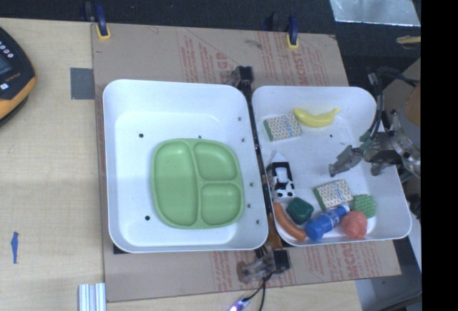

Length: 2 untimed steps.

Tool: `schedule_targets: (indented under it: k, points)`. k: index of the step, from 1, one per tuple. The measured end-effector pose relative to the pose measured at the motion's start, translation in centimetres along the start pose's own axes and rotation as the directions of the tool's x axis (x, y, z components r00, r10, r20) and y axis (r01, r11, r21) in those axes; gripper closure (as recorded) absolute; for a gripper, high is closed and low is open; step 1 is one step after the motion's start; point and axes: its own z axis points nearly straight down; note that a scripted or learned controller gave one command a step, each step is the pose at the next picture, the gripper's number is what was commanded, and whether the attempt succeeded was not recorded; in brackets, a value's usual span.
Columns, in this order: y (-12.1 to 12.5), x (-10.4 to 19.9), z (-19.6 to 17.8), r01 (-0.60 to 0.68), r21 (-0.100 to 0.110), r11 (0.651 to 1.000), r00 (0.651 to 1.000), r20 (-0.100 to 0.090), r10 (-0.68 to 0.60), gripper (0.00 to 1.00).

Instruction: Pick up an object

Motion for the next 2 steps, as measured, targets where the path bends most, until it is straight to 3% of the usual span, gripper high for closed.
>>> schedule_targets:
  k: [1, 2]
  points:
    - [-0.4, 1.0, 13.6, 0.001, -0.008, 1.000, 1.000, 0.002, -0.001, 0.00]
    - [-0.3, 0.9, 12.5, 0.005, -0.009, 1.000, 1.000, 0.003, -0.005, 1.00]
